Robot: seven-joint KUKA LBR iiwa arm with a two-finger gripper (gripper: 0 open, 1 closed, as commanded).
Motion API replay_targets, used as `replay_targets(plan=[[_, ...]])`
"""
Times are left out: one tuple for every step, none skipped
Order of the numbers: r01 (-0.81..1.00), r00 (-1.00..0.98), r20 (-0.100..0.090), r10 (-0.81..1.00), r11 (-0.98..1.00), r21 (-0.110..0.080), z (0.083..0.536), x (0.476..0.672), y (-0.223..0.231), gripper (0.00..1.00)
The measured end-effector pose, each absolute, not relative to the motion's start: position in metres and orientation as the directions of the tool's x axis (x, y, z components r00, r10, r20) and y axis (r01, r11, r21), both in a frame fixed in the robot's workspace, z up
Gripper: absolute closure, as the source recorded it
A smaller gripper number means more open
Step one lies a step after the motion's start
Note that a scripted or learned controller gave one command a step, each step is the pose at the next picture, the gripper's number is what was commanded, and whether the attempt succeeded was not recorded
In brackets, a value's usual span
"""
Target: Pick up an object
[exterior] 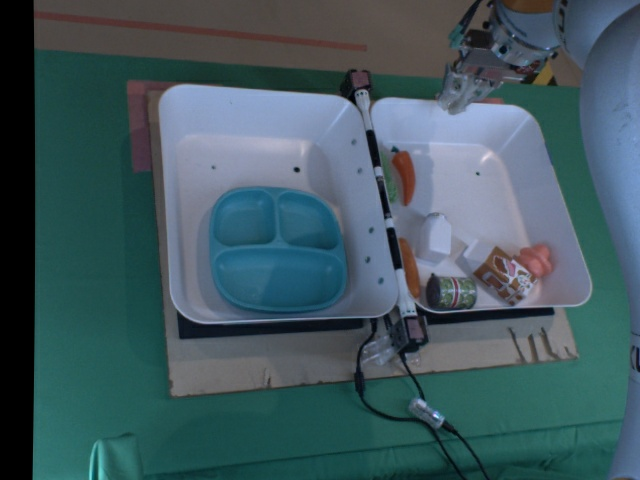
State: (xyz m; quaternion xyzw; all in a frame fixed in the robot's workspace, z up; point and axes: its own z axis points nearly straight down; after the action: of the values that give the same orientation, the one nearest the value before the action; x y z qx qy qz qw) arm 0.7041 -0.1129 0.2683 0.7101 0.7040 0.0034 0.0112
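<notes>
Objects for picking lie in the right bin (520, 143), gathered toward its lower and left parts in the frame. Going by size, the tabletop (90, 268) comes first, covered in green cloth, with a sheet of cardboard (270, 373) under both bins. The grey arm (610, 118) comes next, running down the right side of the frame, its orange band at the top right. The left bin (200, 118) sits at centre-left and holds a teal divided plate (278, 251) in its lower half. The right bin sits just beside it, the two meeting along a black-and-white strip (378, 183).

Inside the right bin, a patterned carton (504, 274) lies tilted near the lower right corner, with a small orange piece (538, 259) just beside it. A white house-shaped block (434, 236) stands near the middle, and a dark can (451, 291) lies on its side by the lower rim. An orange carrot-like piece (404, 176) rests against the left wall, something green beside it, and another orange piece (409, 260) lies lower along the same wall.

The pincer (464, 96) hangs over the right bin's upper rim at the top of the frame, well apart from all the objects. It grips nothing, and I cannot tell how wide it is set.

Cables (420, 408) trail off the cardboard's lower edge.
</notes>
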Motion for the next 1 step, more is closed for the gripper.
replay_targets(plan=[[1.000,0.006,-0.002,1.000,-0.006,0.007,0.2835,0.5680,-0.0606,1.00]])
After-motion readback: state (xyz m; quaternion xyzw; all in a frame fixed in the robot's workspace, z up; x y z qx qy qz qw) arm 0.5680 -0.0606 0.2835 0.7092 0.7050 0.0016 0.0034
